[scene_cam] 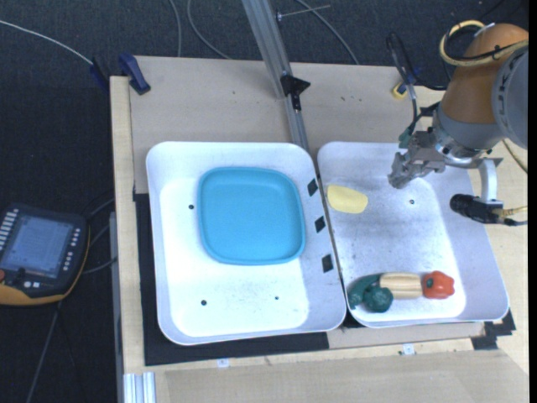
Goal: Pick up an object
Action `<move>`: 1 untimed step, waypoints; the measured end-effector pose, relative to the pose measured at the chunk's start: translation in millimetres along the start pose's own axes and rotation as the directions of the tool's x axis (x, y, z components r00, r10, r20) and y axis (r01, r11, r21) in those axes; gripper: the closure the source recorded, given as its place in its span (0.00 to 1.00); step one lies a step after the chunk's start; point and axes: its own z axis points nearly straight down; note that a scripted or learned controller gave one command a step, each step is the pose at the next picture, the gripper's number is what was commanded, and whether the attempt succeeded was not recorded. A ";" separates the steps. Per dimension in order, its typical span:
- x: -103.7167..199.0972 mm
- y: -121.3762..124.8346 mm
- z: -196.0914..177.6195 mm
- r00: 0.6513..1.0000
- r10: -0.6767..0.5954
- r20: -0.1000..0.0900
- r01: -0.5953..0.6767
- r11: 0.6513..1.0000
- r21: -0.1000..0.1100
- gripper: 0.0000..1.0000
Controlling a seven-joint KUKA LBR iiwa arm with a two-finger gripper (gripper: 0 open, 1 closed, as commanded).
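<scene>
Hovering at two o'clock, the arm (pixel 478 74) hangs over the right bin (pixel 470 250), so this looks like the approach step. The gripper (pixel 409 171) carries nothing; its finger state I cannot tell. Nearest target, the yellow piece (pixel 346 199), lies at its nine o'clock, so next comes a leftward shift and descent.

Arm (pixel 485 82) ran off the right edge, so its upper links were cut off. Gripper (pixel 406 173) sat over the right bin (pixel 470 250); fingertips too small and dark to resolve, and the bin floor under them was hidden. Green object (pixel 371 295) touched the tan piece (pixel 401 285), covering its left end; shape unreadable. Handheld pendant (pixel 38 250) was clipped at the left edge, its screen text blurred. Metal pole (pixel 268 40) was cut off at the top edge.
</scene>
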 end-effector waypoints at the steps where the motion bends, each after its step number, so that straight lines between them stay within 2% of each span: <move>1: -9.2 2.2 -48.5 1.000 0.001 0.001 -0.001 1.000 -0.003 1.00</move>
